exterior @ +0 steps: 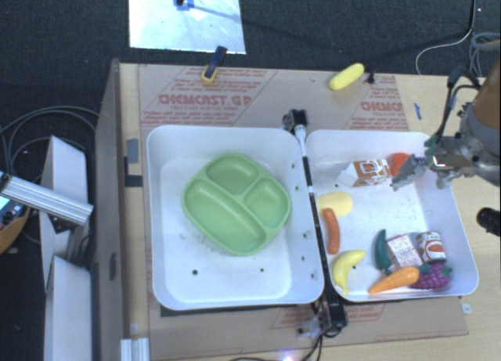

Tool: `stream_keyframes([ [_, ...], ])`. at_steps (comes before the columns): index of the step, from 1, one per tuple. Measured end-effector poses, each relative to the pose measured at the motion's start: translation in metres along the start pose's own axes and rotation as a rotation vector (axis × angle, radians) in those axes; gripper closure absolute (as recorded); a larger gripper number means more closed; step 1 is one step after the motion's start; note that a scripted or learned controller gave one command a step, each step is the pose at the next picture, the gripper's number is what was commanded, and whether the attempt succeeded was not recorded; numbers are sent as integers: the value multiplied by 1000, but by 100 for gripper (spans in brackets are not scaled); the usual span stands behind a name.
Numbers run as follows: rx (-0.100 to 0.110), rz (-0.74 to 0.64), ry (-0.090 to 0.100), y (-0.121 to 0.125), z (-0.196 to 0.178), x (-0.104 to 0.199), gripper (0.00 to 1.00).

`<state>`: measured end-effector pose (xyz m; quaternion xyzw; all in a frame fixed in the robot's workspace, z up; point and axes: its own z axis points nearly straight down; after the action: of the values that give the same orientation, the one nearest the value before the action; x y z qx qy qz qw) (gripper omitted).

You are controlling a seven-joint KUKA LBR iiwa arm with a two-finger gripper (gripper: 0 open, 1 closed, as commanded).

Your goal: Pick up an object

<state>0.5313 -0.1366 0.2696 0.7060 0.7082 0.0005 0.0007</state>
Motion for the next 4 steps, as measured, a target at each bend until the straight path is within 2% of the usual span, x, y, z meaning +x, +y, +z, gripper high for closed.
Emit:
stream_keyframes([
  [1,15,2,4,-49,139,18,0],
  [2,-10,4,-5,-43,20,-17,0],
  [3,-5,2,-3,20,44,-59,0],
  [4,-7,-4,-3,99,59,-70,0],
])
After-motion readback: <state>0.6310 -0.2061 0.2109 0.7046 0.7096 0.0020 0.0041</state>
